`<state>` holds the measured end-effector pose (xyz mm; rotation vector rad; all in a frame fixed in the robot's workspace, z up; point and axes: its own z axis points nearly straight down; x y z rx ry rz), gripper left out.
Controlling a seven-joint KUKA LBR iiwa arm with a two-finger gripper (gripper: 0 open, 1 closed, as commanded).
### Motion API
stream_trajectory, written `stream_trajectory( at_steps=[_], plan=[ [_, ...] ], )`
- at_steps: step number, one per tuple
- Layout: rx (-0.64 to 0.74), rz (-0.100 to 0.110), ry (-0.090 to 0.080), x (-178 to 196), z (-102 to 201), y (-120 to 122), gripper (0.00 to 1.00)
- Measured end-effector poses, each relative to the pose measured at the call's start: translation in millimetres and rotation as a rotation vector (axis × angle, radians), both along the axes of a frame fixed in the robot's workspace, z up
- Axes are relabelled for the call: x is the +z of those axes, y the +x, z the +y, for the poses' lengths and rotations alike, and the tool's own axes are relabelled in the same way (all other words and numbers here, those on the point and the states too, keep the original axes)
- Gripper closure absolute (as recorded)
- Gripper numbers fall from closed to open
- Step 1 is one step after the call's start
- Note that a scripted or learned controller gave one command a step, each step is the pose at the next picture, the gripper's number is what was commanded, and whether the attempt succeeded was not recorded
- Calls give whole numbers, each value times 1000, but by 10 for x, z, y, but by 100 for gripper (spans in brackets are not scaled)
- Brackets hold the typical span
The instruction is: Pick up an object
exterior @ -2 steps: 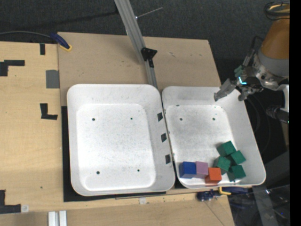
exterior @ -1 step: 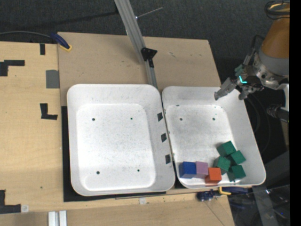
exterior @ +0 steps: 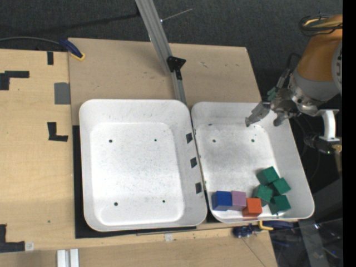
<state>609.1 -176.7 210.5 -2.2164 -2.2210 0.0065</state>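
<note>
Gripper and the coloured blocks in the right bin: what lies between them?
Bare white bin floor, as the camera view shows. The gripper hangs over the far rim; the blocks cluster at the near corner.

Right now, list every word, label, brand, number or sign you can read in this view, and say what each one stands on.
None: no readable text shows anywhere in this view.
Black tape marks on the wooden bench: plain shapes, not letters.
Blocks in the right bin, such as the blue block and the orange block: plain faces.
Arm's orange band: no marking legible.
</note>
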Motion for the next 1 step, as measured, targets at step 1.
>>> stream_trajectory(
  at_steps=[1],
  plan=[
    [0, 2, 1, -633, 73, -28, 0]
  ],
)
